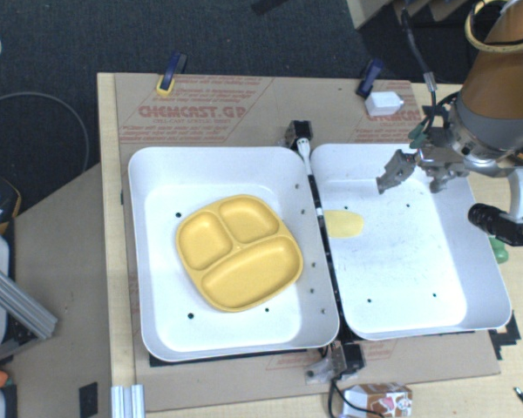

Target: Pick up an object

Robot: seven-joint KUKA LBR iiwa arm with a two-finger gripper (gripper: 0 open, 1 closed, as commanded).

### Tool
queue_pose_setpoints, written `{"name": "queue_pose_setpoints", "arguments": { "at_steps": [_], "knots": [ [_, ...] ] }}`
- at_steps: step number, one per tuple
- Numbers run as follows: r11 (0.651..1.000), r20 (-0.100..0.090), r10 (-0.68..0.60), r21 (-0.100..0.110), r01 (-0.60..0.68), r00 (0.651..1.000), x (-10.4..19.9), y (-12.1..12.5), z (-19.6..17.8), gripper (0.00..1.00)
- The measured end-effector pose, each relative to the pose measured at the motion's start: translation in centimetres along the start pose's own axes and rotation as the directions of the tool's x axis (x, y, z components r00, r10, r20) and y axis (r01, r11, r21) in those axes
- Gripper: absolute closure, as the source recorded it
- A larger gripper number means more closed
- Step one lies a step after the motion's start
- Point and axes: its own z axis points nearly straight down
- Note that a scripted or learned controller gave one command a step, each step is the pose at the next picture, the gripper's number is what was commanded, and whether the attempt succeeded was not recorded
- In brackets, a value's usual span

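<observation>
I see my tool (416, 171) above the right bin (453, 307); its state I cannot tell. I'd descend squarely over the yellow piece (343, 224).

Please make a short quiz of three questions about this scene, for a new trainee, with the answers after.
1. True or false: the yellow plastic divided plate lies in the left white bin.
2. Which thing lies in the right white bin? A: a red cup; B: a small pale yellow flat piece; C: a blue sponge.
3. Fill in: the divided plate has ___ compartments.

Key: 1 true. 2 B; it lies near that bin's left wall, apart from the two-finger gripper, which hangs over the bin's far part. 3 three.
</observation>
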Motion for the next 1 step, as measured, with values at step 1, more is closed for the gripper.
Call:
{"name": "queue_pose_setpoints", "arguments": {
  "at_steps": [1],
  "knots": [
    [1.000,0.002,-0.001,-0.021,0.001,1.000,1.25,-7.87,-16.53,0.00]
  ]
}}
